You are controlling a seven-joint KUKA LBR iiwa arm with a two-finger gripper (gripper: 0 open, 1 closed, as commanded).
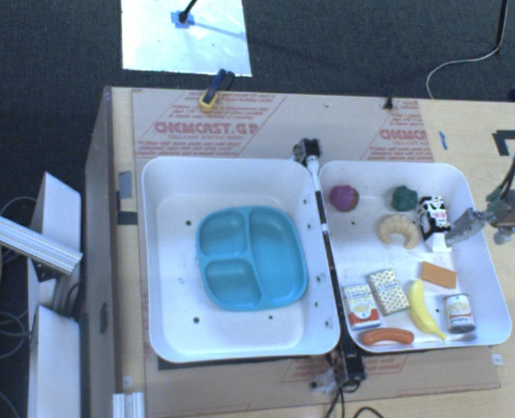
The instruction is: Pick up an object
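Whether the gripper [463, 222] is released or clenched cannot be told at this slant: its grey tip is small and blurred, and nothing shows plainly between its ends. It reaches in over the right-hand rim of the right bin [492, 296], low over the bin's upper half.

Nearest its tip, just beside it toward the view's left, stands a black-and-white cow toy [431, 217]; whether the two touch cannot be told. Just past the cow, further from the tip, lies a tan croissant [399, 230]. A little above the cow, toward the far wall of the bin, is a dark green lump [404, 198]. Below the tip, toward the near wall, lies an orange block [438, 274].

Further from the tip, in the bin's near end, a small can [458, 313] stands beside a yellow banana [423, 308]. Beyond the banana, toward the view's left, come a checkered packet [388, 291] and a red-and-white carton [361, 306], with a red sausage [388, 337] along the near wall. A purple ball [343, 198] sits at the bin's far-left corner, well apart from the tip.

Farthest from the tip, across the divide between the bins, the left bin [174, 207] holds a blue compartment plate [250, 257].
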